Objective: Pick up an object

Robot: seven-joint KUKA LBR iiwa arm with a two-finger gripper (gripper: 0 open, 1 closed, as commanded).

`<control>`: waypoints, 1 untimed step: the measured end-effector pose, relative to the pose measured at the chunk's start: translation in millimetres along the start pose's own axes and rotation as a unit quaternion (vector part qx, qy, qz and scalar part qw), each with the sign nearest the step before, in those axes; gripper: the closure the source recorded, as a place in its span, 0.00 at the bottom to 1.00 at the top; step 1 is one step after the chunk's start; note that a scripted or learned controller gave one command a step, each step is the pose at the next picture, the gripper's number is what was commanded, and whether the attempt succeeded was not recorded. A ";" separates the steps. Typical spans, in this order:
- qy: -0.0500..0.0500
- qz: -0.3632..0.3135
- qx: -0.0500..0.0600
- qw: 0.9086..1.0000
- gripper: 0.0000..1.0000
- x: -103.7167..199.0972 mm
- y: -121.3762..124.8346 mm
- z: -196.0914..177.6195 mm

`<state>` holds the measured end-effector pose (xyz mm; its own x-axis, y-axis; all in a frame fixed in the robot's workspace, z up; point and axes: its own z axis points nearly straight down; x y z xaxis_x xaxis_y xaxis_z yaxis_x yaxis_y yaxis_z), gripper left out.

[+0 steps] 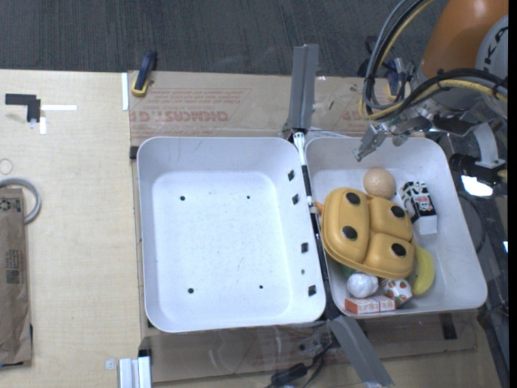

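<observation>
Table: pale wood-grain table (65, 217), with a brown cardboard sheet (210, 107) across its upper centre.
Bins: two shallow white plastic bins side by side, left bin (222, 153) mid-frame, right bin (460, 217) touching it.
Left edge: brown paper bag (14, 273).
Upper left: small black L-shaped bracket (24, 103).
Top: blue-and-yellow tool (145, 73) on the cardboard.

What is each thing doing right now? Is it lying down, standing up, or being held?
End effector: above the right bin's far edge, holding nothing.
Yellow toy with black dots: lying flat in the right bin.
Egg: resting against the toy's far side.
Banana: lying beside the toy.
Small black-and-white box: lying near the egg.
Left bin: sitting on the bench.
</observation>
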<state>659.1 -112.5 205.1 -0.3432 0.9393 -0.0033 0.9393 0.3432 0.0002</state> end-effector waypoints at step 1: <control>0.000 -0.048 -0.001 0.999 0.00 17.2 -87.2 67.7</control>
<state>571.4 -126.4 137.3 -0.4320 0.9019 -0.0030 0.9019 0.4320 0.0020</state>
